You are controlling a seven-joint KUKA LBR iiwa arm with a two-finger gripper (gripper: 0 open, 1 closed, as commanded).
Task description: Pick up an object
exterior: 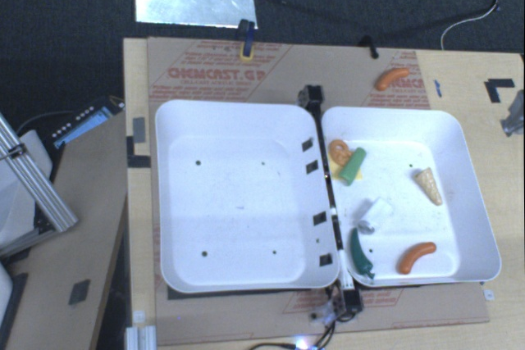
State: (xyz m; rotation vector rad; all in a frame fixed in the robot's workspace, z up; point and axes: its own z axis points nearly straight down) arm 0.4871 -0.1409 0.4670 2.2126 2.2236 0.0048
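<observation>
Views: one, fixed above the bench (pixel 492 135).
Angle: downward at a slant; far bench edge is seen at the top of the frame.
Range: moderate; both white bins are framed whole, left bin (pixel 238 115) and right bin (pixel 459 135).
Margins: dark floor is taken in beyond the bench, with a metal frame (pixel 33 184) at the left edge.

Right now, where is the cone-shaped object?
The cone-shaped object lies in the right bin, near its right wall, above the orange sausage.

Smooth white plastic bins (pixel 238 115) on a matt cardboard sheet (pixel 279 65).
</observation>
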